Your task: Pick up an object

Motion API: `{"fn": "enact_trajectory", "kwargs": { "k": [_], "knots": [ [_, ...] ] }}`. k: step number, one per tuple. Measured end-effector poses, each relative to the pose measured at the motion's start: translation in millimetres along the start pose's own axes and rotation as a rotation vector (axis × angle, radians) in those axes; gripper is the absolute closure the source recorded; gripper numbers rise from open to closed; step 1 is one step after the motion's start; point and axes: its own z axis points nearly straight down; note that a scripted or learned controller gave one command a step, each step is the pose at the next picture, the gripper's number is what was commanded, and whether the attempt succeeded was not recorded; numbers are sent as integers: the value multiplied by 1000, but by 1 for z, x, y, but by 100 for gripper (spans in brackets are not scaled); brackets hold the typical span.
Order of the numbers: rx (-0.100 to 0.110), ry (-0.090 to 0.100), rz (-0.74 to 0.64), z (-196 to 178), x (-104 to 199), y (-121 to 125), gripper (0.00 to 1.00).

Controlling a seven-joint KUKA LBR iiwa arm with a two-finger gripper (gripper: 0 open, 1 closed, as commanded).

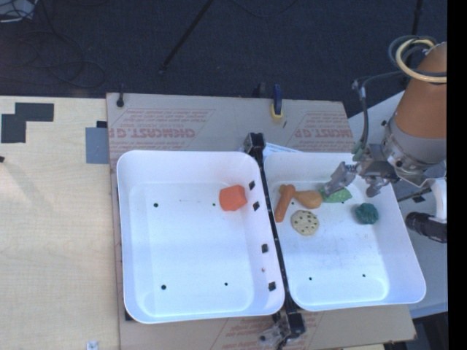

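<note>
The left bin [146, 268] holds a single orange block [233, 197], which sits close to the bin's far right corner, just short of the black divider strip [266, 224] that runs between the two bins; the rest of that bin's floor shows only a few small dark dots. Across the divider, the right bin [350, 283] carries everything else in its far half. Nearest the divider lies a long orange carrot-like piece [283, 203], angled from the far edge toward the near edge. Its upper end touches a rounder orange-tan piece [309, 199] that lies just to its right. Just nearer the near edge than those two sits a pale round cookie with dark specks [305, 222], apart from both by a thin gap. Farther right, a flat green piece [338, 194] lies close to the far edge of the bin, and the gripper [356, 181] hangs directly over it, its grey fingers [337, 176] spread apart with nothing visible between them; whether a fingertip touches the green piece cannot be told. Near the bin's right edge rests a dark teal lump [367, 213], well apart from the cookie. The arm's orange band [427, 100] rises at the far right, beyond the bin's right edge.
</note>
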Motion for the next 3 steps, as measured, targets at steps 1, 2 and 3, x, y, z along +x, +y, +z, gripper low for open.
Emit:
{"fn": "enact_trajectory", "kwargs": {
  "k": [1,2,3],
  "knots": [
    [-22,-1,-6,-200,82,60,0],
    [2,-2,-4,-199,80,58,100],
    [10,0,-7,-102,174,38,100]
  ]
}}
